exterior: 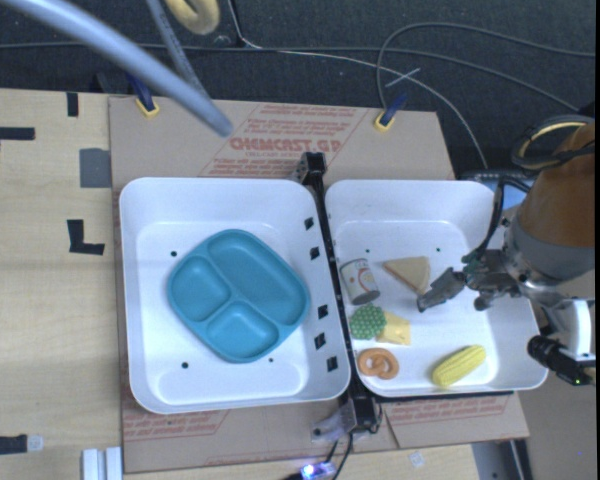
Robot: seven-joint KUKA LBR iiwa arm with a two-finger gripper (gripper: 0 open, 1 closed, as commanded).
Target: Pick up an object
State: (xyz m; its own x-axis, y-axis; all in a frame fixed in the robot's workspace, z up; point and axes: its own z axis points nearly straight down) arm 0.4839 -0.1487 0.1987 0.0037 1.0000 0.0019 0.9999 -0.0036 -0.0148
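Arm (560, 208) cut off at right edge; claw (442, 292) finger state unclear; can (359, 280) label unreadable.

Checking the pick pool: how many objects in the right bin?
5: can by the divider, wedge mid-bin, green-and-yellow piece below the can, ring at the front, corn front right. The arm may hide more.

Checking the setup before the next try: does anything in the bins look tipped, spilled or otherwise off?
The small can in the right bin lies on its side by the divider. The blue plate sits askew in the left bin. Nothing looks spilled or damaged.
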